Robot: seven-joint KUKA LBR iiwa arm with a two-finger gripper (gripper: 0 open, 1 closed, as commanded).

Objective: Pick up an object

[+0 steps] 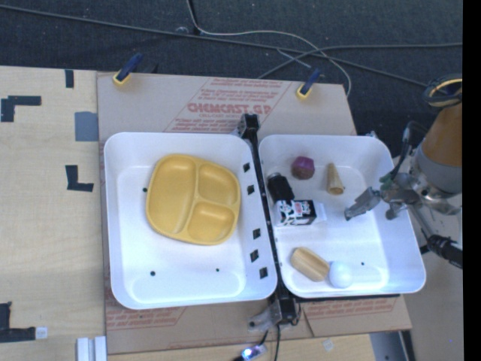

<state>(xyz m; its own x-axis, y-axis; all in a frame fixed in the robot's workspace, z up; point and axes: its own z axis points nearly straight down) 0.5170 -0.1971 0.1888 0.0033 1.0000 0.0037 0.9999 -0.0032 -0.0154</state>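
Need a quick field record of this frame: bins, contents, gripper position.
left bin: yellow divided plate
right bin: purple ball, tan cone, black block, black-and-white carton, tan cylinder, white ball
touching: tan cylinder and white ball side by side at the near edge
gripper: over the right bin's right side, nothing seen between its fingers
arm: enters from the right

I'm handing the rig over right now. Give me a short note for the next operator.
Gripper: over the right bin's right side, holding nothing.
Right bin: maroon ball, cone, black block, black-and-white carton, tan cylinder touching white ball.
Left bin: yellow divided plate.
Done: nothing picked.
Left: pick one object.
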